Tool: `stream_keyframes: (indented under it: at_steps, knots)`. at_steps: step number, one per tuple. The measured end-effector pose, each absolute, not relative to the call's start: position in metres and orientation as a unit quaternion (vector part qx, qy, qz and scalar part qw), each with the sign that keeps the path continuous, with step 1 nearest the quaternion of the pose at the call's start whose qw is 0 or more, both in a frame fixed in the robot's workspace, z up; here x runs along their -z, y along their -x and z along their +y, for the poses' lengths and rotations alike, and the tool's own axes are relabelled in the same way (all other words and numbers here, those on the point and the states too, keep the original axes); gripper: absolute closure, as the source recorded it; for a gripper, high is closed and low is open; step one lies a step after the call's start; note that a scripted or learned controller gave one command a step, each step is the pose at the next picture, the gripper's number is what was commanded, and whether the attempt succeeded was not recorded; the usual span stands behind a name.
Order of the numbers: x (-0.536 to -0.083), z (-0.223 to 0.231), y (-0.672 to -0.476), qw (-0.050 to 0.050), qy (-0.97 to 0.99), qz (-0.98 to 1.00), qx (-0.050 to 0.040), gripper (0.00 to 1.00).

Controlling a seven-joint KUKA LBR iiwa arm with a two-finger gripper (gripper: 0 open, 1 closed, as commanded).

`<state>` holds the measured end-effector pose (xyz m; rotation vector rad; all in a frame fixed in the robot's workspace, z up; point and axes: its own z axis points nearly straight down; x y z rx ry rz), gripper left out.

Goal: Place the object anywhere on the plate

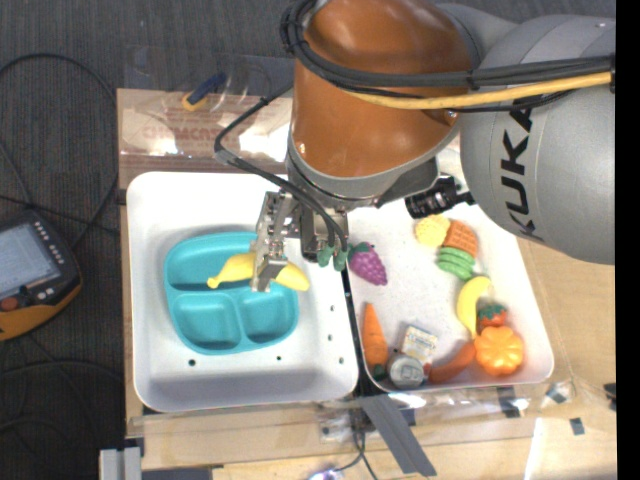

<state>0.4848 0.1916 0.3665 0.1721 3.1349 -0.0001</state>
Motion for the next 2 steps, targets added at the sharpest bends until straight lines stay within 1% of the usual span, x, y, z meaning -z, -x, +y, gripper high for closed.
stream_keyframes:
  at_steps: [1,2]
  knots:
    - [-0.3666,0.1915,-0.4849,0.001,-0.055,0.998,0.0001,0.00]
    - [-0.3760,0.1917,-0.4860,0.002,-0.055,0.998,0.0002,1.00]
